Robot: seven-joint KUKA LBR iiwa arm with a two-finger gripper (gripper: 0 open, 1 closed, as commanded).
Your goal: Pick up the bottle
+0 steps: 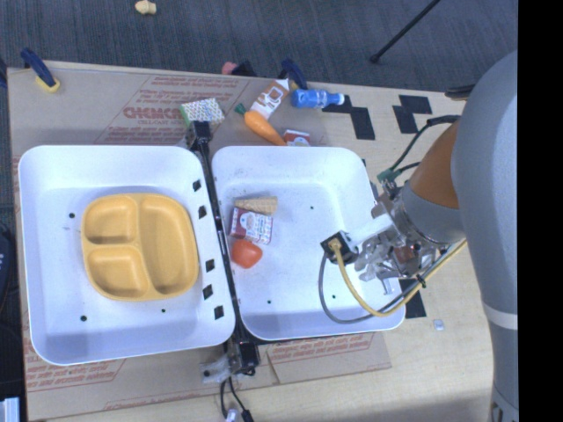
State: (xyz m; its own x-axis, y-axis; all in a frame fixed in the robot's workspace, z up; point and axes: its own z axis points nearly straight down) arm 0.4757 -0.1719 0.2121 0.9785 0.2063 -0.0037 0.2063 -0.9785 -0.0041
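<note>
Behind the right bin (290,161), the bottle (314,99) lies on the tabletop (440,359); I cannot tell how the jaws (378,266) stand.

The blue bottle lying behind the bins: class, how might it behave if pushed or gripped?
The blue bottle lies on its side, so it would probably roll. It looks small, likely light plastic, and may slip from a grip.

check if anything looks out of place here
Yes: the bottles and a carrot lie on the cardboard beyond the right bin, outside both bins. The gripper hovers low at that bin's right side, apart from them.
</note>
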